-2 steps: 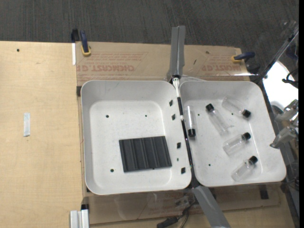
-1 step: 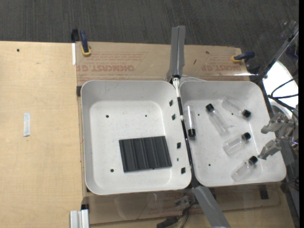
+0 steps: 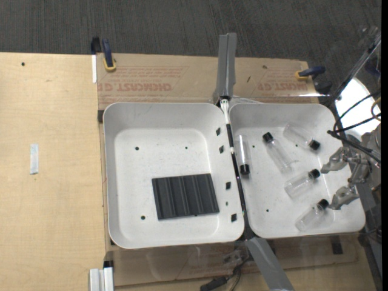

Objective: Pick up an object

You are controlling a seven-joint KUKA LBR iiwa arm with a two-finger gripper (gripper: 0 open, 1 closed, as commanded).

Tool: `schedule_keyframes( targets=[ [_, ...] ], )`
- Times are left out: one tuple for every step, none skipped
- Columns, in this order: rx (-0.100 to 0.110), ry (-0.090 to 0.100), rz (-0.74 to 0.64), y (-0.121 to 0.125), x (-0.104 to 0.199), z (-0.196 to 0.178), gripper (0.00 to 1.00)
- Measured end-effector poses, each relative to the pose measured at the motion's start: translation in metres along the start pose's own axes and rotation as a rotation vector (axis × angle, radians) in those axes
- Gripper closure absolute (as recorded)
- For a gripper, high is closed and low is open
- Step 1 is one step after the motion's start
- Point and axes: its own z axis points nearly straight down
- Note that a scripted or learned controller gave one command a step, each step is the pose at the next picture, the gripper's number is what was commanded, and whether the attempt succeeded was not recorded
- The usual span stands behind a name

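The hand (image 3: 343, 179), fingers spread wide and holding nothing, hangs at the right bin's (image 3: 260, 228) right edge, flanked by two clear black-capped vials (image 3: 301, 183) and (image 3: 310, 215), three more lying farther left, a black ridged tray (image 3: 184, 196) in the left bin (image 3: 118, 162).

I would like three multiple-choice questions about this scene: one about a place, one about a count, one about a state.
1. Where does the dark ribbed rectangular mat lie?
A. left white bin
B. right white bin
C. bare bench

2. How many clear plastic vials with black caps lie in the right white bin?
A. two
B. five
C. eight

3. How does the metal claw stand?
A. at the right bin's right edge, no vial between its fingers
B. lifting the mat
C. over the left bin

Key: 1 A, the mat rests on the floor of the left white bin. 2 B, five capped vials can be counted there. 3 A, the claw sits beside the vials, holding none.
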Motion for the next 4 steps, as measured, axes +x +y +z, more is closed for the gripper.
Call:
schedule_keyframes(
  targets=[
    [0.001, -0.003, -0.236, -0.013, -0.002, -0.079, 0.0],
    [0.0, -0.002, -0.652, -0.012, -0.016, -0.252, 0.0],
    [0.0, -0.006, -0.649, -0.011, -0.018, -0.261, 1.0],
    [0.0, -0.001, -0.63, -0.012, -0.016, -0.252, 1.0]
  ],
)
